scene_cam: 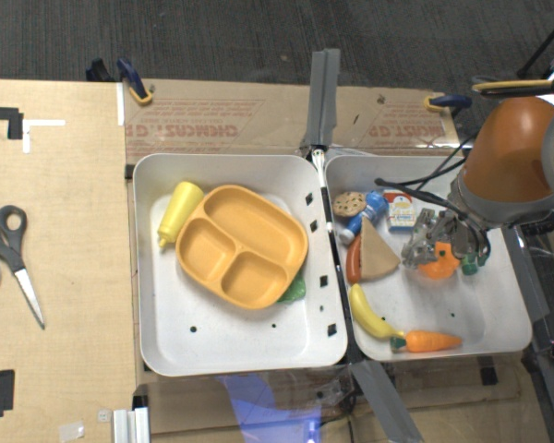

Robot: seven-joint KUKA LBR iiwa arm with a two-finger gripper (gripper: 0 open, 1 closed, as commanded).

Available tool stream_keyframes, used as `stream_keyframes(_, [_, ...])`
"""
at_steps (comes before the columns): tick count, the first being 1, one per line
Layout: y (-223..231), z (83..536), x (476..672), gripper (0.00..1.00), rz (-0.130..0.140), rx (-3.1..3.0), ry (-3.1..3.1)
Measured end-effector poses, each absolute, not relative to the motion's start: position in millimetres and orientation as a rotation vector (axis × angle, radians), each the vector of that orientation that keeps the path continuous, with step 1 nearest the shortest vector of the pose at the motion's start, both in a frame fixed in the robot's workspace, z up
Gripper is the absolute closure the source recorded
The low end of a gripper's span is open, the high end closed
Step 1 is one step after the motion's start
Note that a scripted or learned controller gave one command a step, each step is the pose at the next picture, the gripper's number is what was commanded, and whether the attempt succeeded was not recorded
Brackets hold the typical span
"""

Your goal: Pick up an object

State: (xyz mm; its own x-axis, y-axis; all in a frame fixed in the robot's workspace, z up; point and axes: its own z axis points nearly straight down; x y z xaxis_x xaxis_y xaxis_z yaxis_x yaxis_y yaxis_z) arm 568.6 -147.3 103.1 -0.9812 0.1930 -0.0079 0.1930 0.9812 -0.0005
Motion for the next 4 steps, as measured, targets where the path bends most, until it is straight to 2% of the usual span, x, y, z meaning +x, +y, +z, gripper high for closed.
stream_keyframes(1, [-147.1,103.1,568.6,0.0,-0.001,0.303,3.119])
stream_keyframes(2, [-147.3,113.2,570.0,1.0,-0.003,0.301,3.115])
stream_keyframes(3, [-129.9,91.6,484.2,1.0,0.001,0.164,3.137])
stream_keyframes(4, [-130.2,96.9,491.1,0.0,-0.004,0.161,3.113])
